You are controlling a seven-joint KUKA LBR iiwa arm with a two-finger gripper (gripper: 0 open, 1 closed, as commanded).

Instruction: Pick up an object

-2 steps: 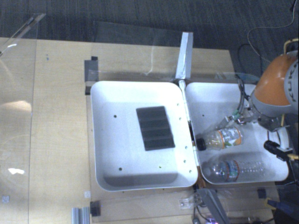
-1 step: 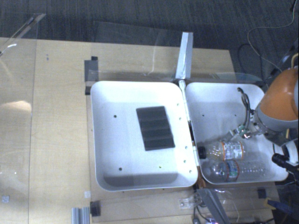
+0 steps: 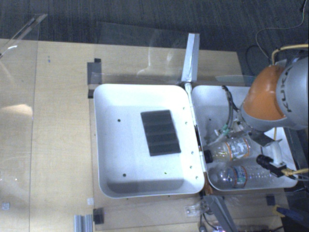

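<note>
2 clear plastic bottles (image 3: 231, 150) lie in the right bin (image 3: 208, 106), one just below the other. The gripper (image 3: 231, 129) sits right above the upper bottle, near its neck end; grip state can't be told. Dark ridged pad (image 3: 161, 132) in left bin (image 3: 116, 105).

Wooden bench (image 3: 53, 144), two white bins (image 3: 111, 129)

Two shallow white bins are sitting side by side on the bench: a left bin (image 3: 104, 129) and a right bin (image 3: 210, 105). One dark ridged rectangular pad (image 3: 160, 132) is lying in the left bin. Two clear plastic bottles are lying in the right bin, an upper bottle (image 3: 231, 149) and a lower bottle (image 3: 236, 175).
</note>
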